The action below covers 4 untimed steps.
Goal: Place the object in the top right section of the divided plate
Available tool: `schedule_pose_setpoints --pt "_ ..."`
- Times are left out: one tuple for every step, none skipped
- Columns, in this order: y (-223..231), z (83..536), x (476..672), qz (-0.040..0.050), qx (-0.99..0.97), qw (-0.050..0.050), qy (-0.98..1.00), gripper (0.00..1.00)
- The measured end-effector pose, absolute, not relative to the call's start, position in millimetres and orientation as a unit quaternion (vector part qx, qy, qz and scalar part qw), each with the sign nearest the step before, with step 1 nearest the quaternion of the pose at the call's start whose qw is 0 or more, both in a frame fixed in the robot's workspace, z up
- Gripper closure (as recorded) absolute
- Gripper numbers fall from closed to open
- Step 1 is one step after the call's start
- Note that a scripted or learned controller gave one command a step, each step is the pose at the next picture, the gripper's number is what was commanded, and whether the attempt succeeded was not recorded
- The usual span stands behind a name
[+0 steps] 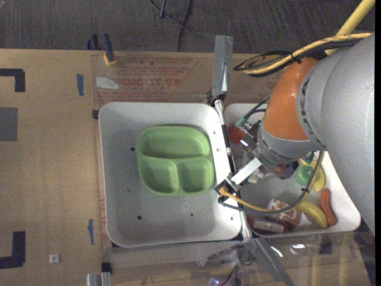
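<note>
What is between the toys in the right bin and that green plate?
The two bins' side walls, where they meet, lie between the toys and the green plate. The arm hangs over the right bin. The plate's sections look bare.

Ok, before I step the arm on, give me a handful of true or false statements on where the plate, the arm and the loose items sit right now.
1. The green divided plate lies in the left bin. True.
2. A toy already sits in one of the plate's sections. False: all three sections show bare green.
3. The arm is over the right bin. True.
4. The banana lies in the left bin. False: it lies in the right bin, beside an orange item.
5. The plate stands propped on its edge against the bin wall. False: it lies flat on the bin floor.
</note>
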State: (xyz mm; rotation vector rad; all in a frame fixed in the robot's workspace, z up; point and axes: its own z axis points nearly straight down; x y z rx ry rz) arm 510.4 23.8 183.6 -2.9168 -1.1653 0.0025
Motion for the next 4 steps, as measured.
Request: schedule_pose_setpoints --pt "34 184 478.4 0.0019 -0.827 0.002 -0.562 1.00" --pt "15 184 478.9 0.0012 -0.944 0.000 -0.329 1.00" --pt "77 207 545.9 0.0016 -0.972 0.000 -0.234 1.00" --pt "80 183 478.1 0.0038 -0.990 0.001 -0.139 1.00"
